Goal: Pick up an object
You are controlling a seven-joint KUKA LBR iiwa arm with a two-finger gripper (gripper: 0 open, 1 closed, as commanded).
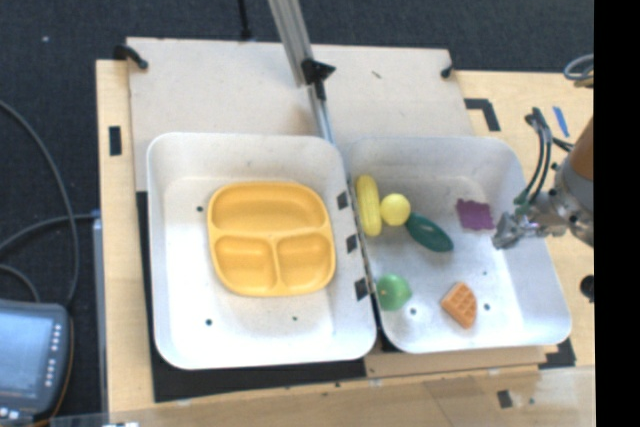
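Observation:
The right bin [520,300] holds several small objects: a yellow banana [368,205] against its left wall, a yellow ball [395,209] beside it, a dark green oval piece [430,234], a purple block [474,213], a green ball [392,291] and an orange waffle-like piece [460,304]. My gripper [512,231] reaches in from the right edge and hovers over the bin's right side, just right of the purple block. Nothing is visible between its fingers.
The left bin [175,325] carries a yellow divided tray [270,237]. A slanted metal pole [290,15] rises from the bench between the bins at the back. Cables run along the arm at the right.

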